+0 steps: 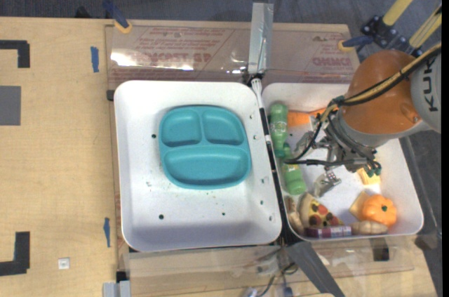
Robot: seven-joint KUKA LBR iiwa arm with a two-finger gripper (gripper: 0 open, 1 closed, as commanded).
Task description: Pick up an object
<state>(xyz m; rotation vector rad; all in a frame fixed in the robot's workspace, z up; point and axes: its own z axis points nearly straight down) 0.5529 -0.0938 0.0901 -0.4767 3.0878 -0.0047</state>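
A grey robot arm (414,88) with an orange band (382,93) above the wrist reaches in from the right and hangs low over the right-hand bin (410,169), one of two shallow white bins set side by side on a light wooden surface (52,148). Its gripper (328,161) sits among dark cables and metal parts over the middle of that bin, and the clutter there hides the jaws, so whether they are apart or together cannot be told; nothing can be seen between them.

The objects to be picked lie around the gripper in the right bin. A green bottle (280,127) stands along the bin's left wall, with a second green piece (293,180) below it. A small orange item (300,119) lies near the top of the bin, just left of the arm. Toward the near edge, an orange and yellow toy (375,210) rests in the lower right corner, and beside it to the left lies what appears to be a round, multi-coloured toy (317,213), with a purple marker (330,232) against the near wall.

The left-hand bin (137,169) holds a teal divided plate (204,146) with three compartments, well apart from the gripper. A strip of clear plastic sheeting (182,53) lies behind both bins.
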